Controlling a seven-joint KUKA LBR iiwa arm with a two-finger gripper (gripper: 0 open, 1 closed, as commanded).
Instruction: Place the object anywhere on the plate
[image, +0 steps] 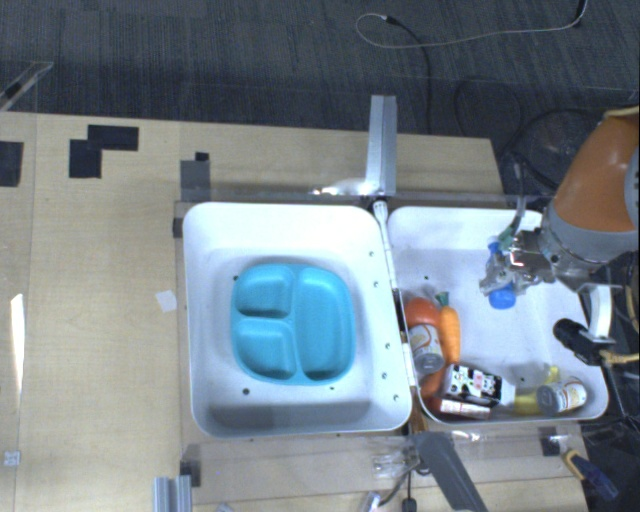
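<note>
Where dark carpet (200, 50) ends, tan bench (90, 330) (two white bins (290, 225)) begins.

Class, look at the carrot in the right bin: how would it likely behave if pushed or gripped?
The carrot looks tapered and rounded, so it may roll or pivot when pushed. Its smooth surface could slip from a pinch. It lies against a can, so pushing it probably shifts that too.

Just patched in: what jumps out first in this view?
A bright blue divided plate sits alone in the left bin. In the right bin, an orange carrot and small containers crowd the near wall, while the tool hangs above that bin's middle with something blue at its tip.
</note>
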